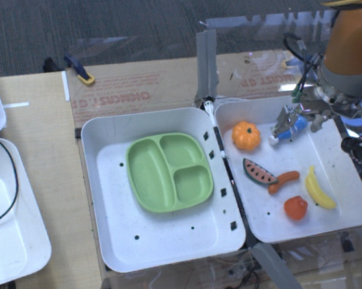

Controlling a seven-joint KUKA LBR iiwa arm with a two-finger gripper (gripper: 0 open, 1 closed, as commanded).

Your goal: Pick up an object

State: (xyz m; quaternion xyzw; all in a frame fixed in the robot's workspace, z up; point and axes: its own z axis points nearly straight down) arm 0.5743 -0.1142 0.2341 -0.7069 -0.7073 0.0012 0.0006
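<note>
nearest the camera, inside the right white bin (347,221) by its near edge: small red tomato-like fruit (296,208), with a yellow plastic banana (319,189) just beside it toward the bin's right wall. a little farther in, near the bin's middle: watermelon slice toy with red flesh and dark rind (259,171), touching or nearly touching an orange sausage-shaped piece (284,181) at its right end. toward the far left corner of that bin: round orange pumpkin toy with a green stem (246,135), apart from the rest.

at the far right part of the same bin: two-finger gripper (288,123) of the grey arm with the orange band (349,40), reaching in from the right, low over the bin floor. blue-and-white object (292,131) right at the fingertips; cannot tell whether the fingers are parted or closed, nor whether they clasp it.

in the left white bin (100,183), around its middle: light green plastic plate with three compartments (169,171), lying flat. both bins side by side on the wooden bench (31,100), walls touching.
</note>
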